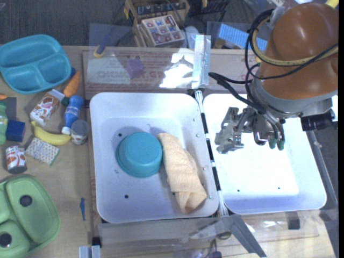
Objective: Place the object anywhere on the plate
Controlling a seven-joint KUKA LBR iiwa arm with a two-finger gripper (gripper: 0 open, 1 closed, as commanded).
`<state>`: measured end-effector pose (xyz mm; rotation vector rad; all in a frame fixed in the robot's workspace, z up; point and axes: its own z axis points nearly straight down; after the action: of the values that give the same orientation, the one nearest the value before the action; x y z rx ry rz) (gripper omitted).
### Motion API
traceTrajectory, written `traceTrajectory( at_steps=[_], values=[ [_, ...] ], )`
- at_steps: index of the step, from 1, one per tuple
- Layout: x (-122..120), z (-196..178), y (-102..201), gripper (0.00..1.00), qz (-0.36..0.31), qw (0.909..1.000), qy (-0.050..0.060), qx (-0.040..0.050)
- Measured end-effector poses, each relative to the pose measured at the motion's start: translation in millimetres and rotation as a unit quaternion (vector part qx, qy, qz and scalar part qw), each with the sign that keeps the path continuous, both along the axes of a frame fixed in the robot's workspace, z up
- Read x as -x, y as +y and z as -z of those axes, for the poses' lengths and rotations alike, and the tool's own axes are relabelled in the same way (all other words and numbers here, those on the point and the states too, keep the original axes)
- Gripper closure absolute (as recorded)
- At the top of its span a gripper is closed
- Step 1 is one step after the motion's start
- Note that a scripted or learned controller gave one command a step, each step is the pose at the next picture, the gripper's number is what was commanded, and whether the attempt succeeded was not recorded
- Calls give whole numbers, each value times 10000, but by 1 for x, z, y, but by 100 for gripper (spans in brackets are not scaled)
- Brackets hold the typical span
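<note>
My pincer (232, 138) hangs over the right bin (301, 198), gape unreadable, while the folded cloth (183, 171) lies against the blue plate (140, 153) in the left bin (107, 117); limp fabric may slip.

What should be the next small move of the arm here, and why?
Probably move the gripper left, across the divider, toward the tan cloth. The gripper hangs over the right bin, while the cloth lies in the left bin, touching the blue plate but not on it.
</note>
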<state>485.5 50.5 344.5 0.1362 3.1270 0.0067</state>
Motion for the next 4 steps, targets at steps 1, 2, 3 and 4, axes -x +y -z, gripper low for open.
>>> traceTrajectory(
  at_steps=[1,2,3,4],
  values=[
    [-3,-10,0,100,18,10000,-31,-10],
    [-7,-20,-1,100,34,10000,-64,-20],
    [-10,-29,-1,100,49,9999,-97,-30],
    [-13,-39,-1,100,62,9999,-132,-41]
  ],
)
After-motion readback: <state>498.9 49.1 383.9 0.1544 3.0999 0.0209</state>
